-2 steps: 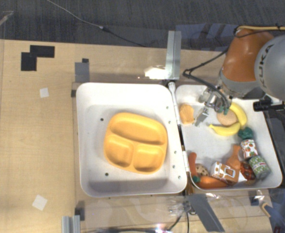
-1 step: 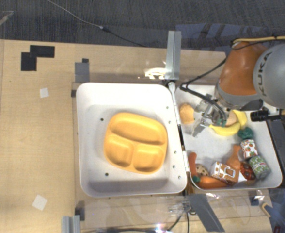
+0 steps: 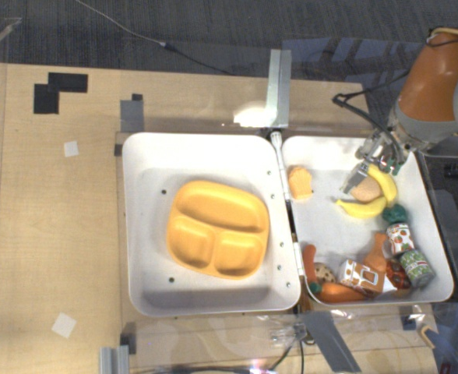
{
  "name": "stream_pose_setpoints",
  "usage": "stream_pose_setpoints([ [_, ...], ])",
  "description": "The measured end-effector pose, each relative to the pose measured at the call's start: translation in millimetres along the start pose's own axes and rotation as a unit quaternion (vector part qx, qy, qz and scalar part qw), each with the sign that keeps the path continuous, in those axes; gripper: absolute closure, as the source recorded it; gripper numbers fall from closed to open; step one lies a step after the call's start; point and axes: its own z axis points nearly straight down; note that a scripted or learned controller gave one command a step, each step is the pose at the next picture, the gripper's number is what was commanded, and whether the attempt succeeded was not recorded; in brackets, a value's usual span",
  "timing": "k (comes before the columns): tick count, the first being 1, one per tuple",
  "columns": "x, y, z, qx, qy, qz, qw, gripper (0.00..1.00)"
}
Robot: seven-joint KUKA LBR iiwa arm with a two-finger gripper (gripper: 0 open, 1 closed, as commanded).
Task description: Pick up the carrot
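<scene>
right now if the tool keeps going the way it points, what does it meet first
The tool points down and to the left in the camera view, so it would most likely meet the banana first, with a brownish item beside it. The carrot lies well off that line. Depth is unclear.

Nothing here can be read. The small carton (image 3: 359,275) and the two little cans (image 3: 400,238) (image 3: 417,266) in the right bin (image 3: 439,287) carry printed labels, but the print is too small and blurred to make out.
</scene>
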Motion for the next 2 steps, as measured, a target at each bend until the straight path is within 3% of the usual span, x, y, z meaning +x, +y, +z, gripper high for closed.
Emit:
stream_pose_setpoints([
  [1, 14, 47, 67, 0.002, 0.006, 0.073, 0.9973, 0.0],
  [2, 11, 51, 52, -0.002, -0.001, 0.069, 0.9976, 1.0],
])
